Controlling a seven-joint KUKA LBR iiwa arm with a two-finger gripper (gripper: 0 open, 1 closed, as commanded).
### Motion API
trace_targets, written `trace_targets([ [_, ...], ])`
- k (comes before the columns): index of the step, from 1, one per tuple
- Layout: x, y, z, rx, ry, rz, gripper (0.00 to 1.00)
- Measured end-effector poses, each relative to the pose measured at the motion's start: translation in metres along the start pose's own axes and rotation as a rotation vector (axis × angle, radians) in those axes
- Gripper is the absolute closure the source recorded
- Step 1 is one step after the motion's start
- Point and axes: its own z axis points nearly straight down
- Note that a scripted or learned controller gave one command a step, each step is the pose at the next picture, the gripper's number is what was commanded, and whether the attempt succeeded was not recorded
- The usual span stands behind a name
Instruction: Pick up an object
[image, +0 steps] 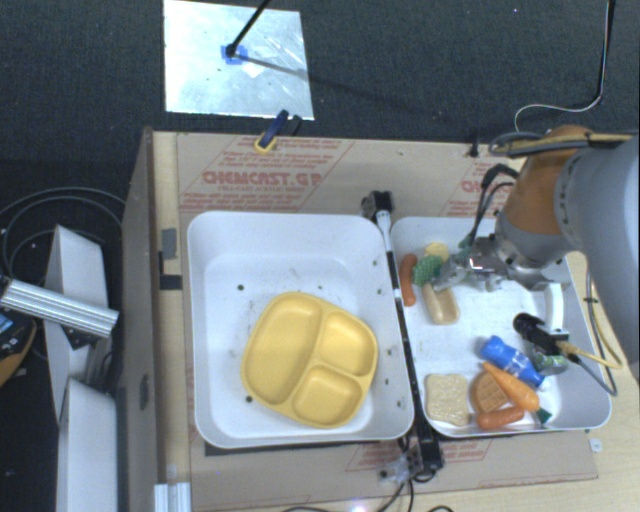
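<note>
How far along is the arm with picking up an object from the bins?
Done: the arm has reached into the right bin, its end effector low beside the broccoli and the pale bread roll. In hand: nothing visibly lifted; the carrot, blue bottle and bread slice lie in the bin. Left: a grasp and a lift.

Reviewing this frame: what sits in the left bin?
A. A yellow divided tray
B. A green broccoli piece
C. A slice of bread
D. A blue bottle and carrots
A. The yellow divided tray lies alone in the left bin, while the food items such as the carrots and bread slice lie in the right bin.
</note>
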Motion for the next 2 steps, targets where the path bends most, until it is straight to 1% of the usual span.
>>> trace_targets([
  [1,0.039,-0.033,0.0,-0.004,0.0,0.0,0.0],
  [2,0.027,0.005,0.001,-0.001,0.002,-0.002,0.0],
])
